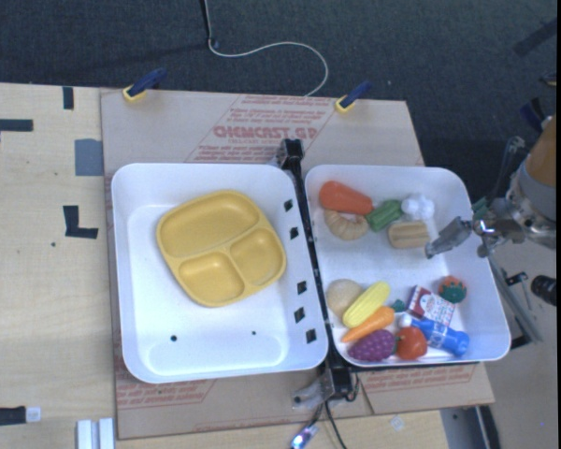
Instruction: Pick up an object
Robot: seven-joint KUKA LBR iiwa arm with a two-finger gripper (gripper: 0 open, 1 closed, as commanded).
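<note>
Yellow corn (366,301) angled toward upper right

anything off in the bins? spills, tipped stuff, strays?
Nothing stands out. The yellow divided plate lies flat in the left bin, turned at an angle. The toy food, such as the corn and grapes, sits loose inside the right bin.

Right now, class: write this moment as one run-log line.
gripper: over right bin, right side | holding: nothing seen | nearest: bread piece | yellow tray: left bin

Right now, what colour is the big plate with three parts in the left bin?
Yellow. The divided plate shows plainly in the camera view, lying in the left bin.
</note>
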